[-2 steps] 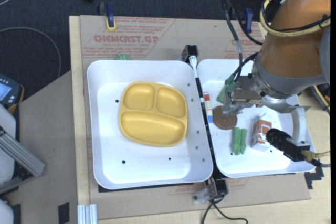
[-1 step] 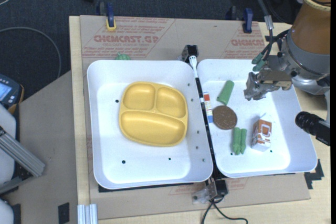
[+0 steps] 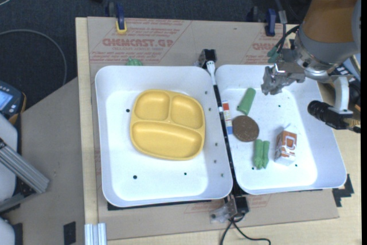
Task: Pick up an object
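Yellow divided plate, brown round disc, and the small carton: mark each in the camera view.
yellow divided plate [image 3: 168, 124], camera view, centre ridge
brown round disc [image 3: 245, 128], camera view, middle of its top face
small carton [image 3: 285, 146], camera view, its printed side

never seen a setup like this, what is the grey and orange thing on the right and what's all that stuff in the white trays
This is a single camera fixed above a bench, looking down at a slant. The grey and orange robot arm reaches in from the right, ending in a two-finger gripper that hangs over the right white bin. Nothing shows between its fingers. That bin holds a short green stick, a brown round disc, a pair of green pods and a small orange and white carton. The left white bin holds a yellow divided plate. The arm's job is to pick something up.
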Available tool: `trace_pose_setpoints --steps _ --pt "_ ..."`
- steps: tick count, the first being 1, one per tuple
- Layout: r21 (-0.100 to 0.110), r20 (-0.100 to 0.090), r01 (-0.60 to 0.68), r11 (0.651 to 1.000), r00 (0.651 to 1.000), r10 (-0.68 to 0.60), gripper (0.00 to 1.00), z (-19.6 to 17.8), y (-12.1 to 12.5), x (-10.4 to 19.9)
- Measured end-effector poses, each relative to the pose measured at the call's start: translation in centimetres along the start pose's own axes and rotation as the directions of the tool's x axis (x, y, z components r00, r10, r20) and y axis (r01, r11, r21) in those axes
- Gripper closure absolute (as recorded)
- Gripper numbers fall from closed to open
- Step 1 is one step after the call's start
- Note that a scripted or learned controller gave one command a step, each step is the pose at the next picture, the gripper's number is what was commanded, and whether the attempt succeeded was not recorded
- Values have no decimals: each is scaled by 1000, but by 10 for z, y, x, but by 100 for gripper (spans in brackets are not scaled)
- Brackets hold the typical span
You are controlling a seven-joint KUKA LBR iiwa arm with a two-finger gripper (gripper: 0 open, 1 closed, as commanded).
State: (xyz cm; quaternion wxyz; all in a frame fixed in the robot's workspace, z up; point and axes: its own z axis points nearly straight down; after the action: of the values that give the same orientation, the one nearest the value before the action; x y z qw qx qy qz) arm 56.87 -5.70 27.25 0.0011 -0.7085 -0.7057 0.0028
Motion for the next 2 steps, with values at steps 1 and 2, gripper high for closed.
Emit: trace_pose_setpoints --steps 1,2 --pt "4 -5 4 1000 1000 -4 100 29 -72 28" --pt "0 -6 11 1000 1000 -11 100 34 -91 95"
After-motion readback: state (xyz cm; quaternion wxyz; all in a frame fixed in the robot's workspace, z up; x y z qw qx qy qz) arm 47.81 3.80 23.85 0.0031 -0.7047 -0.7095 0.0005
